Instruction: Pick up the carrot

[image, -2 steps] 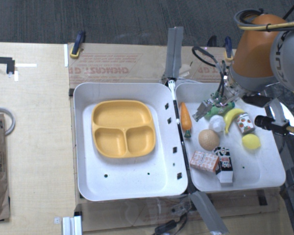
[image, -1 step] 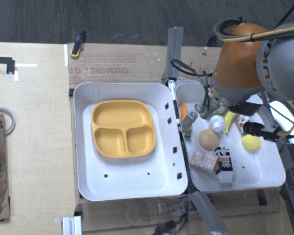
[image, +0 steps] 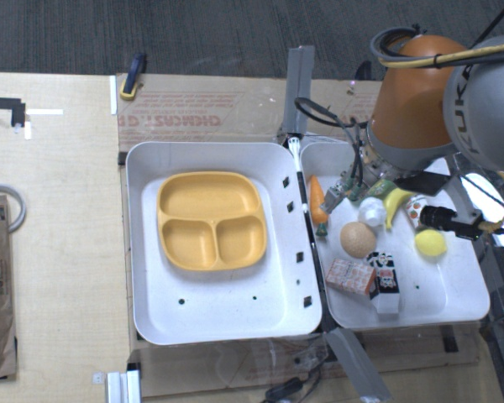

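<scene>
Near edge of right white bin [image: 403, 319]: patterned small box [image: 350, 275] beside a black-and-white carton [image: 386, 277], print too small to read. Behind these, a brown egg-shaped object [image: 358, 238], lemon [image: 431, 243], white ball [image: 371, 211] and banana [image: 394, 204]. Carrot [image: 317, 200] lying lengthwise against the right bin's left wall, orange body toward the far side, green tip nearer. Hand [image: 346, 190] lowered just right of the carrot, near the white ball; released or clenched cannot be told, nothing seen in its grasp. Arm [image: 416, 91] reaching in from the right, orange band above the wrist, bent down over the bin's far end. Left white bin [image: 227, 317] holding a yellow divided plate [image: 210, 221]. On the tabletop [image: 50, 225] beyond, a cardboard sheet [image: 202, 112] with red print, inverted and not legible.
</scene>
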Available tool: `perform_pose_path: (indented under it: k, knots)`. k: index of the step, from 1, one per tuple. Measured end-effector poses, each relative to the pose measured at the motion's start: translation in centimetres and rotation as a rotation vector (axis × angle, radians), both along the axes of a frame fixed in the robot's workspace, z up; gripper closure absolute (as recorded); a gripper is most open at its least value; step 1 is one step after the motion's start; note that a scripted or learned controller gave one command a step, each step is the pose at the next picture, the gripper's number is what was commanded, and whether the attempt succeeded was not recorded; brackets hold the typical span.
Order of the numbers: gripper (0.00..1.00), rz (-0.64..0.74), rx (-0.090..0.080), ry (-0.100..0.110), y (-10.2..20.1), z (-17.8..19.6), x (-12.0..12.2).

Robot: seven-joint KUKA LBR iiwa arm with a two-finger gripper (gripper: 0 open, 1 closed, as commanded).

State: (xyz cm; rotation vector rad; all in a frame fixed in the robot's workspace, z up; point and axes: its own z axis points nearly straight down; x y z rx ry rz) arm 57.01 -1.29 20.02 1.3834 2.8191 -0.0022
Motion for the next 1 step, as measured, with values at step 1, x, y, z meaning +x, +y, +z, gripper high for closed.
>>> perform_pose_path:
  k: [1]
  knots:
    - [0.00, -0.001, 0.000, 0.000, -0.01, 0.00, 0.00]
